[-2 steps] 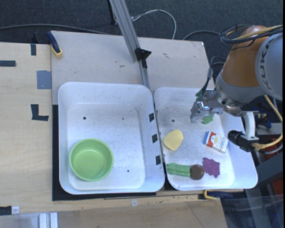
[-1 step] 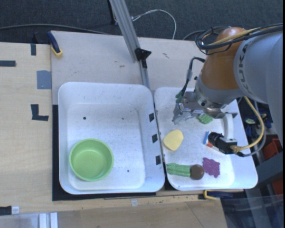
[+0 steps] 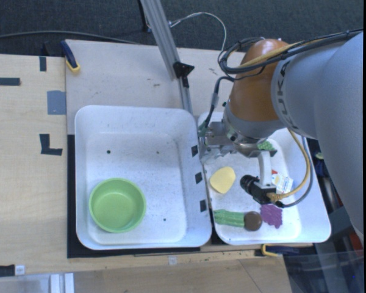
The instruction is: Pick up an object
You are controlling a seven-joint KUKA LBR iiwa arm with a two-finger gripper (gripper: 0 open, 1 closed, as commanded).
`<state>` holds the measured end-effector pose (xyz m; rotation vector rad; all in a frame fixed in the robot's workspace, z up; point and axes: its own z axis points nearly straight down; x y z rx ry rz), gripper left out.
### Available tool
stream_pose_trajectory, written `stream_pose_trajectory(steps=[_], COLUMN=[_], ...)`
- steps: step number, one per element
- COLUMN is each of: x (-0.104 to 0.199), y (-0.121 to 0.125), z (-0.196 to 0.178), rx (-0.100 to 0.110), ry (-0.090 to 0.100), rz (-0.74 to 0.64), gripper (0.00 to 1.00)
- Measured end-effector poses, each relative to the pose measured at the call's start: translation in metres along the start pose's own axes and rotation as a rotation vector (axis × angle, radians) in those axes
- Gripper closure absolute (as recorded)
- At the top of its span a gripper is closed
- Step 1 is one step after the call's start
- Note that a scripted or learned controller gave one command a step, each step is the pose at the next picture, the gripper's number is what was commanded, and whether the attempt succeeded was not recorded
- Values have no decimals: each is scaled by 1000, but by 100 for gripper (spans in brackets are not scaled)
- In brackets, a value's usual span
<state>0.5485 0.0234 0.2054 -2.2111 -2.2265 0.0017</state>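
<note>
The grey arm [image 3: 320,78] with its orange band [image 3: 256,81] comes in from the right of the frame and covers the upper half of the right bin [image 3: 317,227], so that part of the bin's floor is hidden. The gripper [image 3: 215,144] sits low over the upper left corner of this bin, close to the wall shared with the left bin [image 3: 140,118]. It is seen from above, under the wrist, and whether it is spread or pressed together cannot be told; nothing can be seen held in it.

A small bright green piece [image 3: 266,144] peeks out just below the wrist, mostly covered, and its shape is not clear.

Lower in the right bin, a pale yellow rounded piece [image 3: 222,179] lies just below the gripper, its longer axis running from lower left to upper right. Near the bottom edge lies a green elongated toy [image 3: 229,217], its long axis almost level across the frame, dipping slightly to the right. Its right end touches a brown ball [image 3: 252,221]. A purple ragged-edged thing [image 3: 271,215] lies just to the right of the ball; what it is cannot be made out.

In the left bin, a green bowl [image 3: 117,205] stands upright in the lower left corner.
</note>
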Motion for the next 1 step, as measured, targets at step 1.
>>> stream_pose_trajectory(steps=[1], x=[47], y=[-17], z=[-8], rx=[0], ry=[0], rz=[0], gripper=[100])
